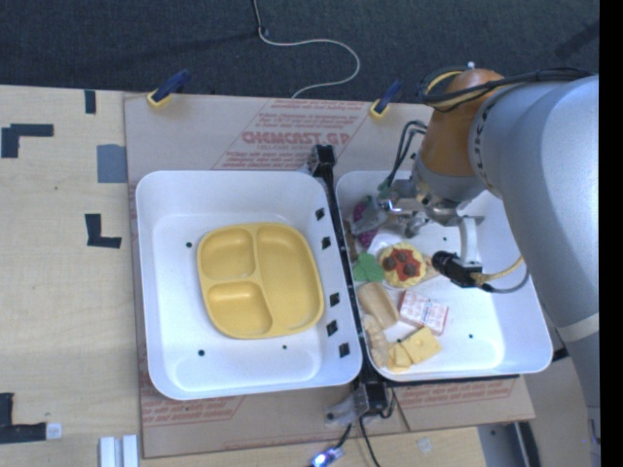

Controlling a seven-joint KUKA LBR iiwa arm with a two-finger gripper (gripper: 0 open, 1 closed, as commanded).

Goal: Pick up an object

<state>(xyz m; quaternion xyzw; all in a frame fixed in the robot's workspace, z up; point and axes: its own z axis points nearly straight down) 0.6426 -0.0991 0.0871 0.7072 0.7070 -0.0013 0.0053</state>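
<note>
The right bin (pixel 506 343) holds several toy food pieces against its left side: a small pizza (pixel 404 265), a bread roll (pixel 378 305), a pink-and-white packet (pixel 424 311), yellow cheese wedges (pixel 414 348), a green piece (pixel 366 268) and a purple piece (pixel 364 212). My gripper (pixel 399 209) reaches down into the upper left of this bin, just above the pizza and right of the purple piece. The wrist hides the fingertips.
The left bin (pixel 161 261) holds a yellow divided plate (pixel 259 279). The grey arm with its orange band (pixel 458 129) covers the upper right of the right bin. A black divider (pixel 336 261) runs between the bins. A cable loops over the board behind.
</note>
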